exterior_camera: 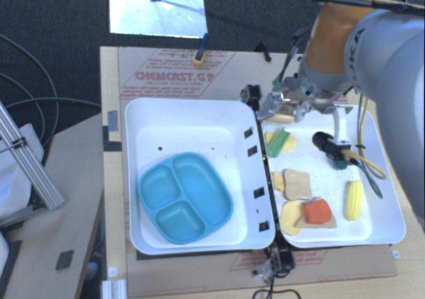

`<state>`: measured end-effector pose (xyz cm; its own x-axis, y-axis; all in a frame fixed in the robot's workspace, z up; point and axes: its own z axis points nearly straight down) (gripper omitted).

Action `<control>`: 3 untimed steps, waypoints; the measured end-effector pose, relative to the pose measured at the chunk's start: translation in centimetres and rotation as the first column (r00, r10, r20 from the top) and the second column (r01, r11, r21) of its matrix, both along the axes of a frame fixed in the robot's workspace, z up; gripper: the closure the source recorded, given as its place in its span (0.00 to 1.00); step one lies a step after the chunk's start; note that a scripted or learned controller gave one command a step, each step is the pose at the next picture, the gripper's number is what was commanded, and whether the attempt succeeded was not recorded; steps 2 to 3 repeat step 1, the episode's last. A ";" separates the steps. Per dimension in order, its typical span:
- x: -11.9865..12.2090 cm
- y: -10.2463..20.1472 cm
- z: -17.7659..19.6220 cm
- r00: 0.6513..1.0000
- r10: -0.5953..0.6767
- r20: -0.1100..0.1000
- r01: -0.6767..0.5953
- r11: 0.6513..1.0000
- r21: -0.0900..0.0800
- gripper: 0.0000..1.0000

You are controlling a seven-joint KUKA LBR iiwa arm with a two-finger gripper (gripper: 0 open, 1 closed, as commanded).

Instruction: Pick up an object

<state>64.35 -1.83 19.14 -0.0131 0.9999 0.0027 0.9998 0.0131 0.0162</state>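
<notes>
Low over the far left corner of the right-hand bin sits the tool, and whether it is open or closed cannot be told. A beige toy piece lies just beneath it, though any contact is unclear. Toy foods lie loose across that bin: a green and yellow vegetable near the dividing wall, a toast slice nearer the camera, then a yellow round piece touching a red piece, and a yellow corn cob toward the right wall. The left-hand bin carries a blue divided plate.
</notes>
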 end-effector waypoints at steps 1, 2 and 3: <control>0.5 3.1 0.8 1.000 -0.005 -0.013 0.005 1.000 -0.001 1.00; 0.5 3.1 0.8 1.000 -0.005 -0.013 0.005 1.000 -0.001 1.00; 0.5 3.1 0.8 1.000 -0.005 -0.013 0.005 1.000 -0.001 1.00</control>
